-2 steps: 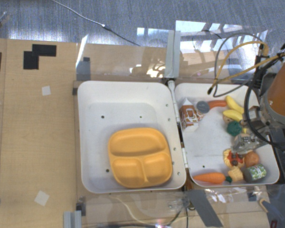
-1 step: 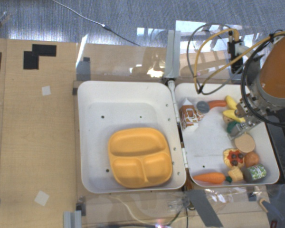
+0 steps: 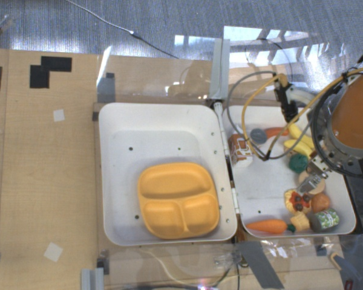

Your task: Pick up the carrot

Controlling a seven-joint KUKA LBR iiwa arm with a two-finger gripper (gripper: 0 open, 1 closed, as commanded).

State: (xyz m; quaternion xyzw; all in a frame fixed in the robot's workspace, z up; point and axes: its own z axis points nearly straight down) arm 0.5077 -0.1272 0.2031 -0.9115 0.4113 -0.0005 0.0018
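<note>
carrot [image 3: 267,226]: orange, tapered, lying flat along near wall of right bin [image 3: 254,186] | gripper [image 3: 314,180]: above toy food at bin's right, well apart from carrot | open or closed: cannot tell

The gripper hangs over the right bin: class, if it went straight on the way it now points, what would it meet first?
Probably the pizza slice, just below the gripper. The carrot lies further left by the front wall, off that line. Depth is unclear from this slanted view.

The carrot [image 3: 267,226] is orange and long. It is laid flat along the front wall of the right bin [image 3: 254,186], near the corner.
</note>
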